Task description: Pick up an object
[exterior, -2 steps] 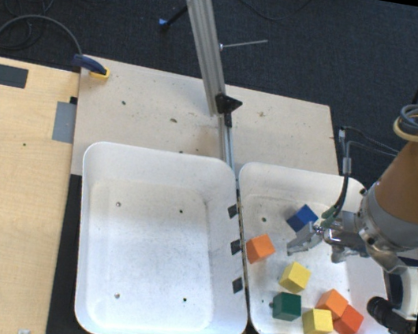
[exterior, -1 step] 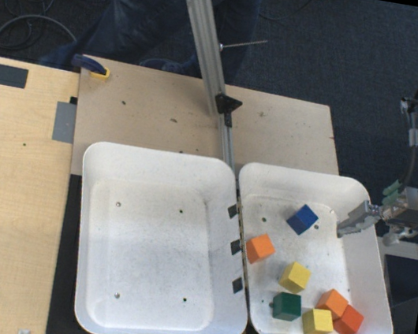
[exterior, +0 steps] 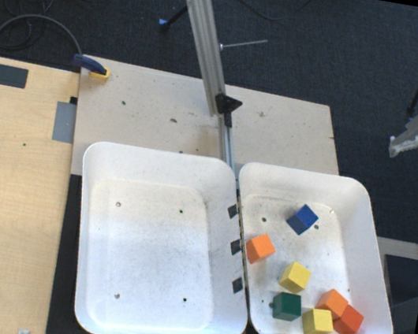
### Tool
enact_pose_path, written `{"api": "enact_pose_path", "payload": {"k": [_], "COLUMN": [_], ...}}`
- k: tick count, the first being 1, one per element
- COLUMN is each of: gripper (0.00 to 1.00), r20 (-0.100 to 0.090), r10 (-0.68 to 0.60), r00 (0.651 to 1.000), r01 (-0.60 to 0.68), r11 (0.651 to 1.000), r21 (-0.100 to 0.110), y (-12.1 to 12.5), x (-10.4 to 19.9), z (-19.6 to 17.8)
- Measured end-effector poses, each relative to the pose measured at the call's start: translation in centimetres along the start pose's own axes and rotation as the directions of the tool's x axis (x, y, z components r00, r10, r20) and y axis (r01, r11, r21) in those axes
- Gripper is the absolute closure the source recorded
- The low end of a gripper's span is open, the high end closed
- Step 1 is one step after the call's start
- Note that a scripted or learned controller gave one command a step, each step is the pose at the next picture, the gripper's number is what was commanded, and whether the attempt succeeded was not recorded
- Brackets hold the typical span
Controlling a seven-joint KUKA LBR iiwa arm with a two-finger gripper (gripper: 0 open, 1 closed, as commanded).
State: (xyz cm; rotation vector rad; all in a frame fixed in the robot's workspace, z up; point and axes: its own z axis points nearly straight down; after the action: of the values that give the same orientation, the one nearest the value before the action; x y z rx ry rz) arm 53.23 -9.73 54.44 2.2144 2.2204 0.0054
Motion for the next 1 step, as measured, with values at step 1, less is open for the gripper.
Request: {"api": "enact_pose_path", "payload": {"k": [1], "gripper": [0.0], "r20": [-0.002], "r10": [-0.003], "r00": [1.0], "r01": [0.003], "r11": [1.0], "r21": [0.013], "y": [8.35], "x": [3.14], "z": [4.87]}}
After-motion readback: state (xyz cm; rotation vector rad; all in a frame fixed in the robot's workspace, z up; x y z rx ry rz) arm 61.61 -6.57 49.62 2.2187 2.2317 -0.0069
